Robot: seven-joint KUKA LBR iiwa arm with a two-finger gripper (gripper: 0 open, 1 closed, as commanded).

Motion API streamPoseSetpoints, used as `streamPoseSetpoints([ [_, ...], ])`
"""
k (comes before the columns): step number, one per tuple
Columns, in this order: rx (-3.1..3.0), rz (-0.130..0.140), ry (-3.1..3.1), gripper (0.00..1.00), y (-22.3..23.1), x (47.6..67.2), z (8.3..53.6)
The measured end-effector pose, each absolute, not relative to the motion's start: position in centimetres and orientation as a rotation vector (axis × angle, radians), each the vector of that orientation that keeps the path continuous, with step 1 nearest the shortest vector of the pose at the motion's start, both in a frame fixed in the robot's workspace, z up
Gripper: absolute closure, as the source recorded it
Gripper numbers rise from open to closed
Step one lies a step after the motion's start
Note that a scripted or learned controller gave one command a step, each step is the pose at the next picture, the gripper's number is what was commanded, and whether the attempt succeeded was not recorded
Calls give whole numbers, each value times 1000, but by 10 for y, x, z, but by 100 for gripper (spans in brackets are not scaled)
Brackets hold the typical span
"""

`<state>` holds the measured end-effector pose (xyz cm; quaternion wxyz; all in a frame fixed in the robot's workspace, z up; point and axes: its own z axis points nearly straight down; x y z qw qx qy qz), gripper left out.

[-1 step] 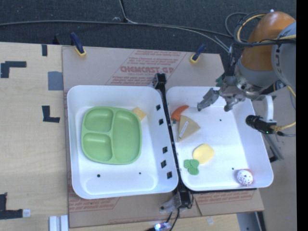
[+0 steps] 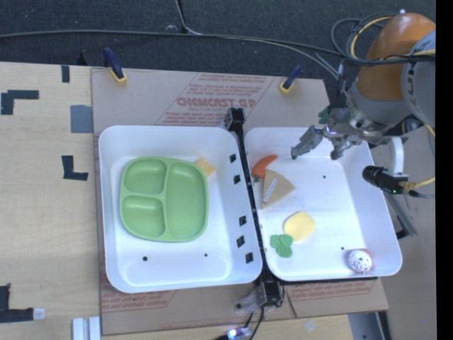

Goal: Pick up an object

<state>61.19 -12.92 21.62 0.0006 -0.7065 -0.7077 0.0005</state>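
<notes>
Objects scattered in right bin (image 2: 368, 211); cardboard (image 2: 212, 98) beneath, dark carpet (image 2: 106, 13) behind.

arm (image 2: 396, 55): grey body, rounded, bulky, entering at the view's right edge
orange band (image 2: 396, 44): glossy orange dome-like section on the upper part of the arm, with a bright highlight on top
wrist: grey and metallic, stepped collar shapes below the orange section
cables (image 2: 354, 37): thin dark and yellowish loops curling beside the orange band, running toward the wrist
gripper (image 2: 320, 147): grey-silver metal, angular; two slim dark-grey fingers (image 2: 304, 146) on a compact block
marking: a small teal-green spot on the block beside the wrist
side attachment (image 2: 382, 179): short black cylinder with a white bracket and a yellowish cable
</notes>
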Motion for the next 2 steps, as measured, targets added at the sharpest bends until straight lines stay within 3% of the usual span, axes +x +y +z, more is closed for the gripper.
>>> streamPoseSetpoints([
  [2, -2218, 7, -2221, 0, -127, 617, 118],
])
